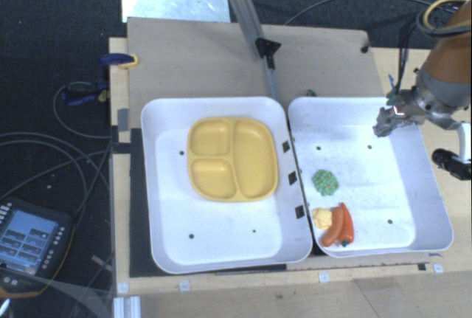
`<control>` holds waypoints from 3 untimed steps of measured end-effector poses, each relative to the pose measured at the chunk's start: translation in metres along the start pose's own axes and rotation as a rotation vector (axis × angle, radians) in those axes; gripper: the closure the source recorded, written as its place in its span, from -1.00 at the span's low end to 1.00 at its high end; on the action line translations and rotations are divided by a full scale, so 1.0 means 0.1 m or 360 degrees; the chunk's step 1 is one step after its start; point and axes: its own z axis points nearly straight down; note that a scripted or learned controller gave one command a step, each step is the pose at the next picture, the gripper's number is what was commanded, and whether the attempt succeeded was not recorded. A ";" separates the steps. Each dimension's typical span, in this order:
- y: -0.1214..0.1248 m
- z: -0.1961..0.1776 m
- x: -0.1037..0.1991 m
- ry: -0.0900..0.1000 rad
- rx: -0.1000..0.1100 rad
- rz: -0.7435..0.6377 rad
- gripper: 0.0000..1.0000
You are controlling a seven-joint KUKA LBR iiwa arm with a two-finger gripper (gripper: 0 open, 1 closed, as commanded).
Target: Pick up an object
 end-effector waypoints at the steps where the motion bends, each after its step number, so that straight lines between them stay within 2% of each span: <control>1: 0.02 -0.50 0.00 -0.0001 -0.0001 -0.0001 1.00; 3: 0.18 -0.70 1.09 0.0005 0.0005 -0.0008 1.00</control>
